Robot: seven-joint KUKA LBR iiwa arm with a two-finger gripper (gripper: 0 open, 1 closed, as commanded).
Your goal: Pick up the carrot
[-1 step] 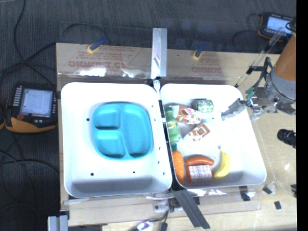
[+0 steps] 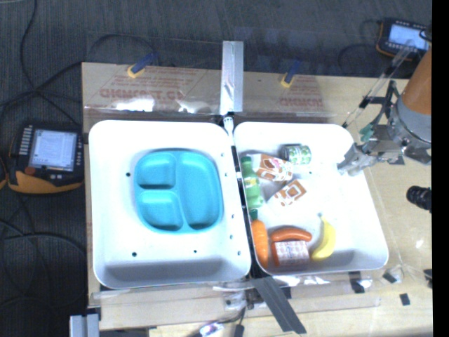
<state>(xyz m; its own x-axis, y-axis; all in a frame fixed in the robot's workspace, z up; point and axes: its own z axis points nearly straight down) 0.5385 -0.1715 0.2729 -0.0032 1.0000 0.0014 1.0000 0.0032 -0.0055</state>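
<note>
Hovering over the right rim of the right bin (image 2: 365, 209), the gripper (image 2: 349, 166) is reaching in from the right side of the view, its grey tip sitting above the bin's upper right part; whether it is spread or pressed together cannot be told at this size, and nothing is showing in its grasp. The carrot (image 2: 260, 241) is lying at the lower left of the right bin, against the wall shared with the left bin (image 2: 105, 188), well apart from the gripper. A sausage (image 2: 290, 234) and a red packet (image 2: 289, 253) are lying just beside the carrot, with a banana (image 2: 324, 239) to their right. A small can (image 2: 297, 153) is resting near the bin's upper edge. A blue divided tray (image 2: 177, 190) is sitting in the left bin.
</note>
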